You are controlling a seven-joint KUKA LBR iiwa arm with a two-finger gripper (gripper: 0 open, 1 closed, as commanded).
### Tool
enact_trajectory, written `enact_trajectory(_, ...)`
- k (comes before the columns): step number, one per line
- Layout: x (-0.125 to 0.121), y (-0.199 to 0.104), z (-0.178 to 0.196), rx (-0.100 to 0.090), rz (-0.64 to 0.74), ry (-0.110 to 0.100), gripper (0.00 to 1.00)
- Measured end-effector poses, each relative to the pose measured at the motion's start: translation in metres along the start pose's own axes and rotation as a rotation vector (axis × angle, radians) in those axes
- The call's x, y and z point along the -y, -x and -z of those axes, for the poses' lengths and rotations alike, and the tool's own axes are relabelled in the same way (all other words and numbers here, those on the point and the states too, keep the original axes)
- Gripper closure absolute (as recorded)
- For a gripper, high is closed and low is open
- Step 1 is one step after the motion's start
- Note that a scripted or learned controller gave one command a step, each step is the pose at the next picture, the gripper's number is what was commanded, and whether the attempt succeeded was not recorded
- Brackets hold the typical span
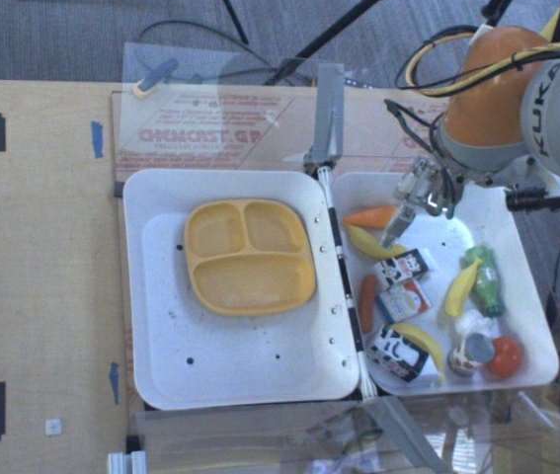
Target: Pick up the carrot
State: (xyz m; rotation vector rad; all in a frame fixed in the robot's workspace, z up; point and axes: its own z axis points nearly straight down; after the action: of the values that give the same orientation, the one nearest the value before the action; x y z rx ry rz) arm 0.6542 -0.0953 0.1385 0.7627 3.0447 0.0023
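The carrot [369, 216] is orange and lies in the right bin [526, 265], close to its far left corner beside the divider. My gripper [400, 225] comes down from the upper right and sits just over the carrot's right end, above a yellow banana [371, 245]. The gripper hides the carrot's right tip. I see nothing lifted off the bin floor.
In the right bin lie small cartons [404, 282], a red sausage [367, 304], a second banana [424, 343], a yellow piece [460, 287], a green bottle [485, 282], a can [465, 355] and a tomato [504, 357]. The left bin [151, 294] bears a yellow divided plate [250, 256].
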Motion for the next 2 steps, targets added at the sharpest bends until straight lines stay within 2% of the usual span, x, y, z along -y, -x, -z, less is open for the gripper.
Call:
enact_trajectory(1,0.015,0.007,-0.031,0.005,0.166,0.002,0.00)
enact_trajectory(2,0.014,0.010,-0.016,0.014,0.166,0.005,1.00)
